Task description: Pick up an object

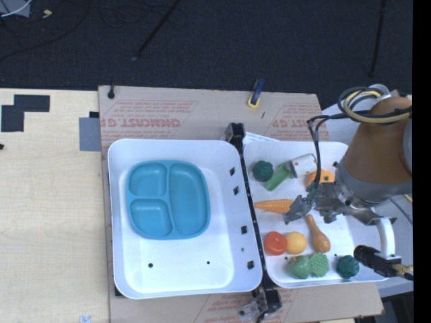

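A: Gripper [301, 210] position?
B: Low in the right bin [337, 280], fingers beside the carrot [274, 206] tip and the top of a tan drumstick [317, 233]. Spread or closed: cannot tell.
A: Other contents?
B: Tomato [274, 243], yellow ball [295, 242], green pieces along the near wall. Blue tray [167, 200] in the left bin [135, 281].

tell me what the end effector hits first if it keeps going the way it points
Likely the carrot: the end effector points left in the camera view, its tip beside the carrot's thick end. Depth is unclear, so it might pass just above.
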